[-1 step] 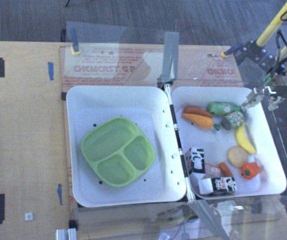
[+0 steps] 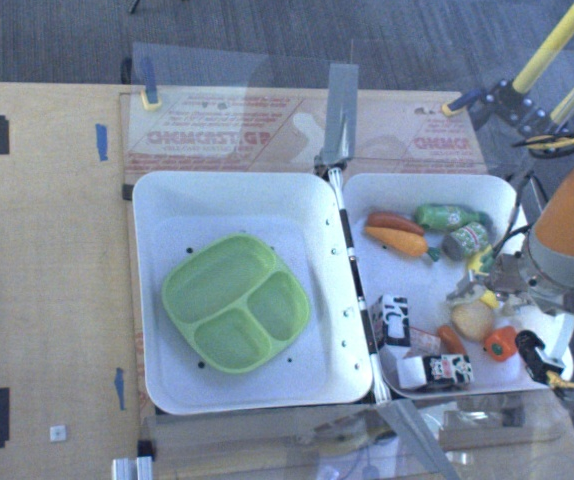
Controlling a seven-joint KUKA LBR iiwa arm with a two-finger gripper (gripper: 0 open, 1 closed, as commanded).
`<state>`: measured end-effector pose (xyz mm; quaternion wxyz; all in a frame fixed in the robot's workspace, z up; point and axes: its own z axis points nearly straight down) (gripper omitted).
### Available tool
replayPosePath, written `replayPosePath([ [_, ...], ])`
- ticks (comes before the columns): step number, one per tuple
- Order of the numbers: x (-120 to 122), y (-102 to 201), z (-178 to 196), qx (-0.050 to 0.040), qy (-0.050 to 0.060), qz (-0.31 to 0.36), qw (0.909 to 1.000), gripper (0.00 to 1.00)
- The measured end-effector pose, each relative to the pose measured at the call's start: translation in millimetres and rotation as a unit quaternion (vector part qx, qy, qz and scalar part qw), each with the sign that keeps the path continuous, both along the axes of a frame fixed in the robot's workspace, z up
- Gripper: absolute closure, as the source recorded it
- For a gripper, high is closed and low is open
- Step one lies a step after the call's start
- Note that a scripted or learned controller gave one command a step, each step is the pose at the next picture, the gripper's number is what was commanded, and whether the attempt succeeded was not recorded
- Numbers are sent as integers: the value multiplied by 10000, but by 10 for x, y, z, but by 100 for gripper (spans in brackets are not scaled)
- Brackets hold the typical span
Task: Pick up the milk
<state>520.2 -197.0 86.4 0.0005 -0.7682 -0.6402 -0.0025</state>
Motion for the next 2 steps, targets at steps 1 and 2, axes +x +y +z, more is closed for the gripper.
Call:
replayPosePath([
  [1, -112, 735, 589, -20, 13, 523, 9986, 0],
  [2, -318, 903, 179, -55, -156, -433, 9989, 0],
])
